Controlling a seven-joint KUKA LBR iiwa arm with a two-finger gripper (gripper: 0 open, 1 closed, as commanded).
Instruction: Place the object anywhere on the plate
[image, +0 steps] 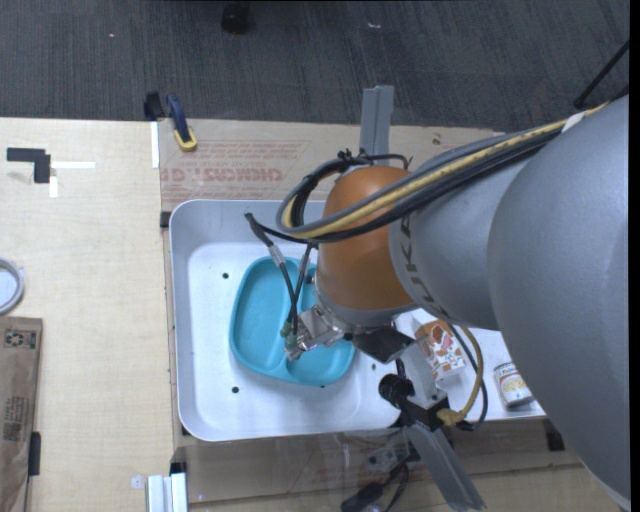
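Observation:
A light blue plate (258, 320) lies in the left white bin (195, 330), toward its middle. My gripper (298, 340) hangs over the plate's right part, just under the orange wrist band (365, 245), and the arm hides most of it. I cannot make out any object at its tip. In the right bin, an orange-and-white packet (441, 352) lies partly hidden by the arm, and a small labelled jar (512, 385) sits farther right.
The grey arm covers the right bin and the upper right of the view. Black cables (440, 400) loop below the wrist near the bin's front edge. A blue-and-yellow clamp (180, 122) sits on the bench behind the bins, and a tape roll (6, 288) lies at the far left.

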